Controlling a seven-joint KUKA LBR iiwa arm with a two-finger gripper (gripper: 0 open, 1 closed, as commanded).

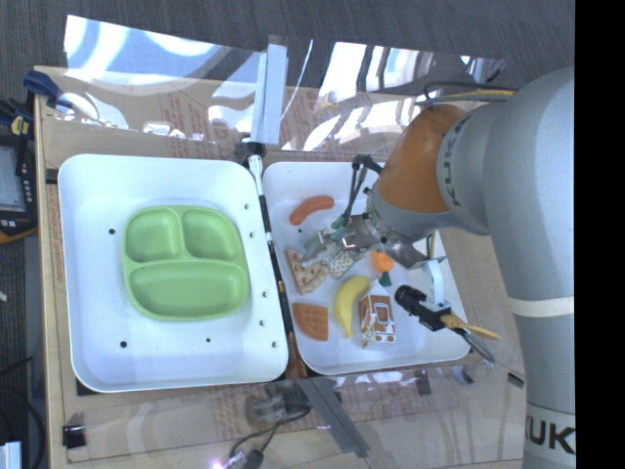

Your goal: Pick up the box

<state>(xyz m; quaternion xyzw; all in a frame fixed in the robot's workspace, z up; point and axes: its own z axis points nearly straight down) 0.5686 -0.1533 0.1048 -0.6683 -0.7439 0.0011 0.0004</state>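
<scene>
Gripper [337, 247] low in right bin [430, 355], over the toy clutter; whether it grips anything, cannot tell. Box [377, 320] lies just beyond, beside banana [350, 303], near waffle [312, 320]. Unlifted; grasp remains. Left bin [88, 350] holds green tray [186, 262].

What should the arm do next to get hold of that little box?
Probably shift the gripper toward the box and line up above it. The gripper sits low in the right bin over the triangular sandwich, while the box lies apart, beside the banana, nearer the bin's front edge.
</scene>
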